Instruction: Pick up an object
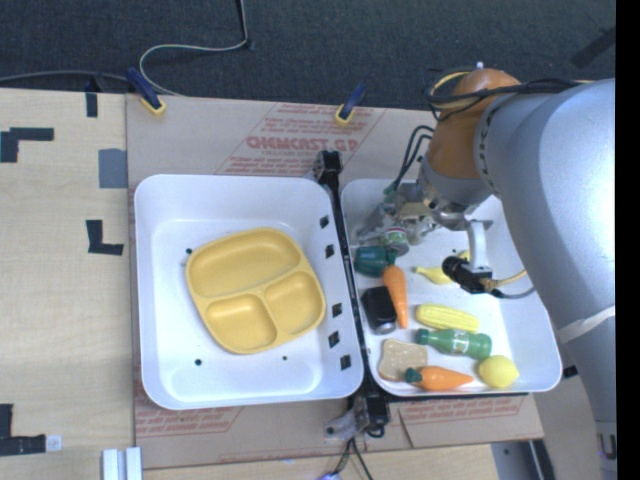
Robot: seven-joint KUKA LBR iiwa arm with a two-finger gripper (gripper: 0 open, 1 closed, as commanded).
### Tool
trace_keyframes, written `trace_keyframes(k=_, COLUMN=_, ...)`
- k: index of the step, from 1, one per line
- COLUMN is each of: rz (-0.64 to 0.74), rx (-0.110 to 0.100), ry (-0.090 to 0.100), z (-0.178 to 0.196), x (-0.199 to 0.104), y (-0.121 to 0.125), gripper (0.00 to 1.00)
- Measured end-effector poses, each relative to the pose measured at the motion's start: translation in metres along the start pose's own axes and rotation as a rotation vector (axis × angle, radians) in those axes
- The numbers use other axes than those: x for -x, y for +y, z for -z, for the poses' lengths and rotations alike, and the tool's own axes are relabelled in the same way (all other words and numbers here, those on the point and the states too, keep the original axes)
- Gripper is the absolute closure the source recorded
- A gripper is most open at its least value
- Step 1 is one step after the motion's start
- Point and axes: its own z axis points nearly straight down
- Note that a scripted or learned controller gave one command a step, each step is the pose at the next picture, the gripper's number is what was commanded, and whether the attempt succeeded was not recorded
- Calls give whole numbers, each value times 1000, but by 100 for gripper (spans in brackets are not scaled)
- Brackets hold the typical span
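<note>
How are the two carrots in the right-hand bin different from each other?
The carrot near the bin's middle lies pointing up and down the picture, beside a black object. The carrot at the front edge lies sideways, next to a slice of bread and looks slightly smaller. Both are orange toy carrots with green tops.

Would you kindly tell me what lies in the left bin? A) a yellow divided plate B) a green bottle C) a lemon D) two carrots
A: the yellow divided plate sits in the left bin; the bottle, carrots and lemon are in the right bin.
</note>
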Motion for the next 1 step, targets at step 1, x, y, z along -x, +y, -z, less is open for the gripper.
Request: trace_keyframes(k=1, rz=1, rx=1, ry=-2, z=10, x=0, y=0, gripper=100)
